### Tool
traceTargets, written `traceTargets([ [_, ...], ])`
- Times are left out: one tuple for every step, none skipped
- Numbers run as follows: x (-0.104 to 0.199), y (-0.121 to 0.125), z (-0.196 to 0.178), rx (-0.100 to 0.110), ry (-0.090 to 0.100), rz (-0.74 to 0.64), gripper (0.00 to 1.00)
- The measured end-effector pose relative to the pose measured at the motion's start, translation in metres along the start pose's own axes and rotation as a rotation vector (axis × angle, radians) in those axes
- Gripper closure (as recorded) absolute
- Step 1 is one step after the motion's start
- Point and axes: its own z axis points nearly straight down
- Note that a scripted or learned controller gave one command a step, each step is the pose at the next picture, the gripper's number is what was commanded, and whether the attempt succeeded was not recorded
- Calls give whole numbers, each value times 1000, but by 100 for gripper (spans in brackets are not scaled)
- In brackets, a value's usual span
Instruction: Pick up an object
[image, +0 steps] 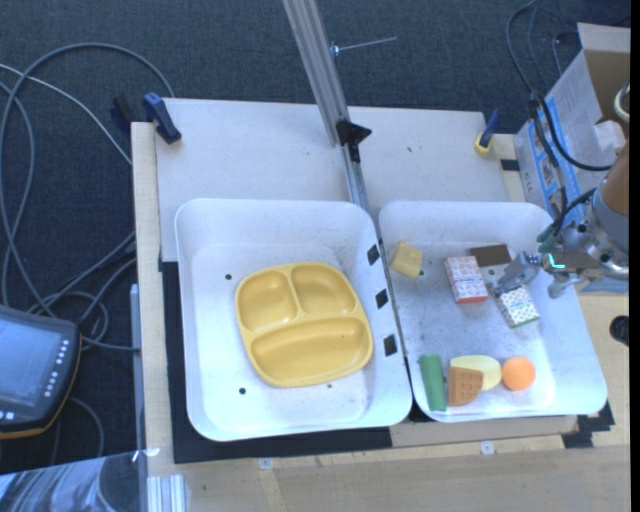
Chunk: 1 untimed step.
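- Camera view places the patterned white block (517, 306) in the right bin (590, 375), near that bin's right wall; it is judged the likeliest pick.
- Gripper (532, 270) hangs just above this block, toward the bin's right wall, finger state not discernible; nothing is seen held.
- Red-and-white box (465, 279) and brown block (489, 255) lie beside the target, toward the bin's centre.
- Orange ball (518, 374), green cylinder (431, 381) rest along the bin's near wall.
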Motion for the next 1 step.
traceTargets([
  [8,-5,47,5,1,0,0],
])
